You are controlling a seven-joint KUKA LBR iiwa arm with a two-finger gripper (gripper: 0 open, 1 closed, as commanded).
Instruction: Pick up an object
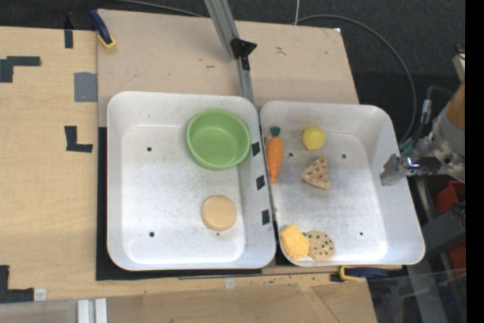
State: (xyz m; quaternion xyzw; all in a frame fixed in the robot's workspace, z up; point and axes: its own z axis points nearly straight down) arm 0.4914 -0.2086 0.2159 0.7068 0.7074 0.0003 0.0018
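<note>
Pizza slice (316,173) lies well left of gripper (395,168).

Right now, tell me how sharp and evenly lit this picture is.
Camera view: soft, even light with faint shadows; the green bowl and carrot read clearly, the white bins look bright without hard glare, the gripper at the right edge is slightly blurred.
</note>
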